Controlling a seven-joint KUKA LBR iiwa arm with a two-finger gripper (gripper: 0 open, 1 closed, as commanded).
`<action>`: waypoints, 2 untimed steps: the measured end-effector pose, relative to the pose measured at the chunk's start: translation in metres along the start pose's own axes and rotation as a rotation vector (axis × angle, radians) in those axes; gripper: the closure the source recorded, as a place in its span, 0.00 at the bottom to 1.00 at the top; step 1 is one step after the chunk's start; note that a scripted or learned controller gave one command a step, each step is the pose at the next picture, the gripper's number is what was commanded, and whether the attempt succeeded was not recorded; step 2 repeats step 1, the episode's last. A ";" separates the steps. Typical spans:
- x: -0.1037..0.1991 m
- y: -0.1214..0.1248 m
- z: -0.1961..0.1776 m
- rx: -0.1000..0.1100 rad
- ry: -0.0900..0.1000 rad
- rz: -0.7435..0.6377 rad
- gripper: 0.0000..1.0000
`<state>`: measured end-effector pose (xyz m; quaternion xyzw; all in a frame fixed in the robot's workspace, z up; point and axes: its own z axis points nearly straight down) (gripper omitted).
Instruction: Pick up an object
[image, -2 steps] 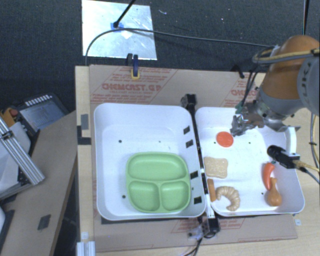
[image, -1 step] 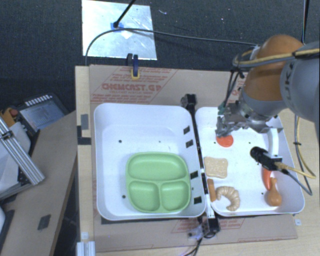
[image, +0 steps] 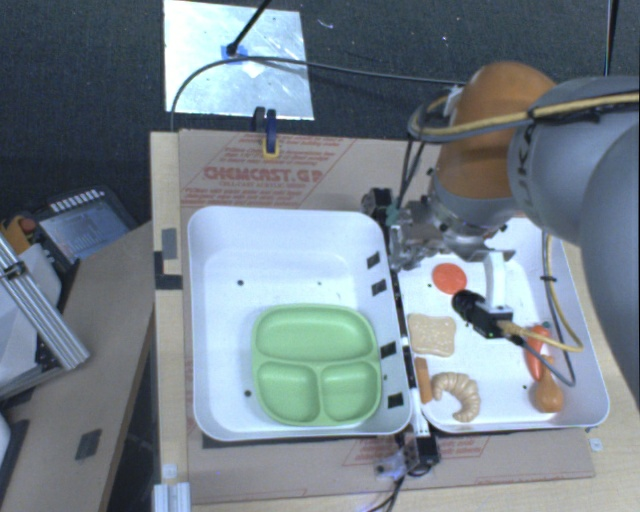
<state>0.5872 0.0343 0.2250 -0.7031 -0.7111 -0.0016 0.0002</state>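
Camera view, looking down at a slant on two white bins side by side. The left bin holds a green divided plate. The right bin holds toy food: a red disc, a slice of toast below it, a croissant nearer the front, and orange pieces by the right wall.

The grey and orange arm reaches in from the right and covers the back of the right bin. Its gripper sits low at the bin's back-left corner, close to the wall shared by the two bins. Whether it is open or closed cannot be told from here.

The disc lies just beside the gripper, to its right and a little toward the front, apparently apart from it. The toast is near, and the croissant farther off.

Likely risks: so close to the shared wall, the gripper could strike or scrape it on the way down. The disc looks flat and thin, so a grasp may slide over it or close on nothing. A slightly off-centre descent could nudge the disc away rather than take it.
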 end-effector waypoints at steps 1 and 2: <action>0.054 0.016 -0.003 -0.002 0.000 0.001 1.00; 0.054 0.016 -0.003 -0.002 0.000 0.001 1.00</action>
